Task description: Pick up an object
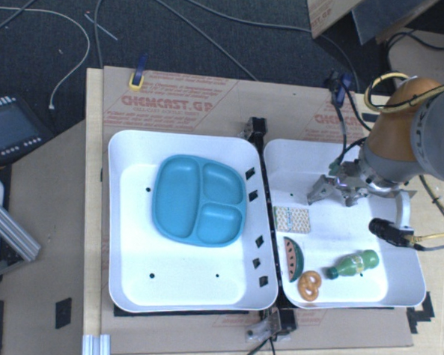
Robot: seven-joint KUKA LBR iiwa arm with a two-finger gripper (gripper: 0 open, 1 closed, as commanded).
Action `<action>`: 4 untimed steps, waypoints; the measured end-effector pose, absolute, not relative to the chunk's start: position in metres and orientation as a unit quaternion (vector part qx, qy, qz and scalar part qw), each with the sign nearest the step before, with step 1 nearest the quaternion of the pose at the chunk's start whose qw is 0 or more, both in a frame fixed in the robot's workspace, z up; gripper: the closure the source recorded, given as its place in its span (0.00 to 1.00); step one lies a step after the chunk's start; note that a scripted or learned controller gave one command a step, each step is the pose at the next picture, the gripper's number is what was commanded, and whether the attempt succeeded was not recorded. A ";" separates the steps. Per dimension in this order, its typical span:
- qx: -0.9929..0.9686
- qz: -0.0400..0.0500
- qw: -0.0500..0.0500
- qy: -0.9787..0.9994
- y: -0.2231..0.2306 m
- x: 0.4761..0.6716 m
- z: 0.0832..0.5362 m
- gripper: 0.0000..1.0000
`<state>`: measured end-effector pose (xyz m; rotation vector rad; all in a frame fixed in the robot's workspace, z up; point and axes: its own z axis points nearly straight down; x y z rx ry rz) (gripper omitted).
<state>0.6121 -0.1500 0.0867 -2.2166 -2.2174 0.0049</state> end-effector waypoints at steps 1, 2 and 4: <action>-0.707 -0.001 0.000 -0.707 -0.150 0.614 0.102 1.00; -0.707 -0.001 -0.002 -0.707 -0.154 0.610 0.148 1.00; -0.707 -0.002 -0.002 -0.708 -0.149 0.619 0.255 1.00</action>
